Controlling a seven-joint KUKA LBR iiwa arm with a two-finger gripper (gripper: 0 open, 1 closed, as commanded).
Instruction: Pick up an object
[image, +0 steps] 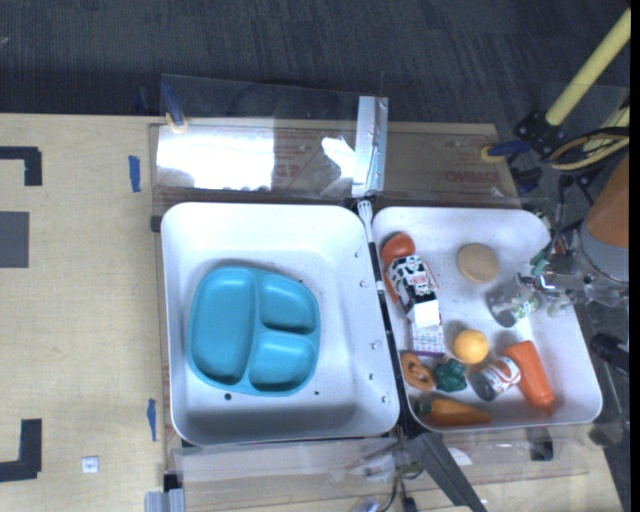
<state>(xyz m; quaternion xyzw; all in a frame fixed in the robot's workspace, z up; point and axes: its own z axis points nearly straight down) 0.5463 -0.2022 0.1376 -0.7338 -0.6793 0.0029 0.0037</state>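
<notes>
The right bin (570, 340) holds several small objects. Among them are a tan round piece (478, 262), a yellow ball (471, 346), an orange carrot-like piece (531, 374) and a small can (497, 379). A red item (397, 246), a black-and-white box (410, 277) and a white carton (427, 322) lie along its left wall. My gripper (520, 296) hangs low over the bin's right side. It sits just right of the tan piece and above the orange piece, and I see nothing held in it.
The left bin (190, 235) carries a blue divided plate (255, 328). A green item (450, 375), a brown-orange item (417, 371) and a second carrot (455, 410) crowd the right bin's front. The arm's orange band (612, 212) and cables stand at the right edge.
</notes>
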